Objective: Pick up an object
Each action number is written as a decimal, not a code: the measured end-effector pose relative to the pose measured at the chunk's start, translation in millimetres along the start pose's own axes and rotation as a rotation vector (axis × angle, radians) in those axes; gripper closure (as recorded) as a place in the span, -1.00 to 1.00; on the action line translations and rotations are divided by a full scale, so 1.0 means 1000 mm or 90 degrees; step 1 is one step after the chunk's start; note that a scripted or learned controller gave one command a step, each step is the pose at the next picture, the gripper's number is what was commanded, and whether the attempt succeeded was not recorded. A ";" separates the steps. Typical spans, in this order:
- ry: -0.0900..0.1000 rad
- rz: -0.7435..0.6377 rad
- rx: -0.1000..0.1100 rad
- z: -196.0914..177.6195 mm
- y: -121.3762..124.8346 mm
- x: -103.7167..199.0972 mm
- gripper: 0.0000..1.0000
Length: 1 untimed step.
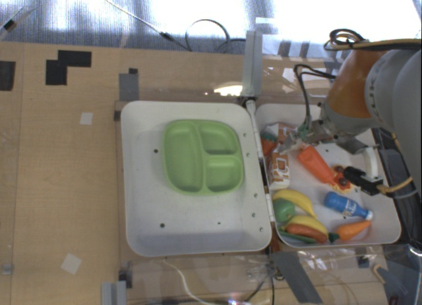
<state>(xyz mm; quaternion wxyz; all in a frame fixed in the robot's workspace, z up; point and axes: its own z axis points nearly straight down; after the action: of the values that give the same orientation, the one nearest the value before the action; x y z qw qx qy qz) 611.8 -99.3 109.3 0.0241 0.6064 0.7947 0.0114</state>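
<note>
Right bin (389, 236): crowded with toy food. Orange bottle (318, 164) lying slantwise near centre; blue bottle (345, 205) just beside and below; two bananas (298, 201), a green round piece (283, 211), a red-orange chilli (305, 232) and a carrot (351, 230) along the near edge; printed packet (280, 168) against the left wall.

Left bin (138, 231): green divided plate (202, 156), compartments bare.

Gripper (310, 136): low over upper part of right bin, close above the top end of orange bottle and beside packet; masked by wrist and cable, so cannot tell whether spread or pinched, nor whether anything held.

Step, judged: closing in on one piece. Best aimed at orange bottle, approached across its narrow width, clear of packet and wall; lifted straight up to avoid dragging neighbours.

Hard to read: small items under wrist at top of bin; arm cut off at right
</note>
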 end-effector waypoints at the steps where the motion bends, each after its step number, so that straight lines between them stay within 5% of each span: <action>1: 0.012 0.013 0.027 0.018 0.041 -0.009 -1.00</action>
<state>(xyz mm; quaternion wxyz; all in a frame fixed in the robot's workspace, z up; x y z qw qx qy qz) 654.5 -97.2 94.0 0.0039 0.6148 0.7887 0.0002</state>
